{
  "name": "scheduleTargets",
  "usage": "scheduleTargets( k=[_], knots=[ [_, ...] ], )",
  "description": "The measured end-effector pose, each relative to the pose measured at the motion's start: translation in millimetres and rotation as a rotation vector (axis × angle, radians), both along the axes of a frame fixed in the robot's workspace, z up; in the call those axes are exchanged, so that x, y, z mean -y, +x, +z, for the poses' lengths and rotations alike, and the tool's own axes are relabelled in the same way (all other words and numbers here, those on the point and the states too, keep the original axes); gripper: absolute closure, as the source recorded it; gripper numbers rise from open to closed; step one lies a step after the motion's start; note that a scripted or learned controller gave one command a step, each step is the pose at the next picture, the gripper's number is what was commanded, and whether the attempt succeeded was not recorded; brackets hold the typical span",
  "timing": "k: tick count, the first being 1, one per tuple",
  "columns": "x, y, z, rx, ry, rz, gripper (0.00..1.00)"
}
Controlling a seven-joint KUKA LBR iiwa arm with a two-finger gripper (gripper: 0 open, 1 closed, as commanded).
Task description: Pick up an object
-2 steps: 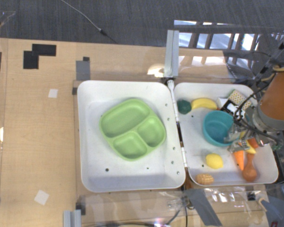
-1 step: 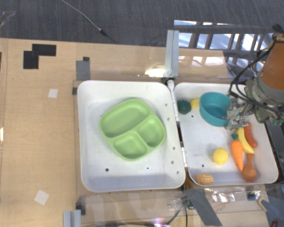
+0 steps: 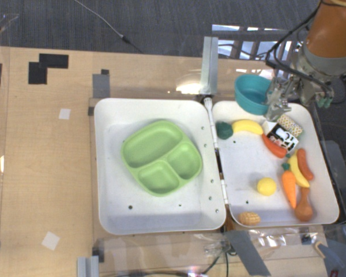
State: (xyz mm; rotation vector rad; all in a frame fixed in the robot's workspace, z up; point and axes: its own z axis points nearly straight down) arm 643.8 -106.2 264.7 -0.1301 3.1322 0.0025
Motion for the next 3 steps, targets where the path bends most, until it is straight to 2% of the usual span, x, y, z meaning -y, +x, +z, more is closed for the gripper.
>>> scheduleTargets(
  k=[1,2,3],
  knots=[
    [16,-42,-108,0.007,-0.007,0.405,1.00],
    [8,-44,-166,0.010,-0.037,1.158,1.00],
    [7,-25,-43,0.008,-0.014,1.105,1.00]
  ],
)
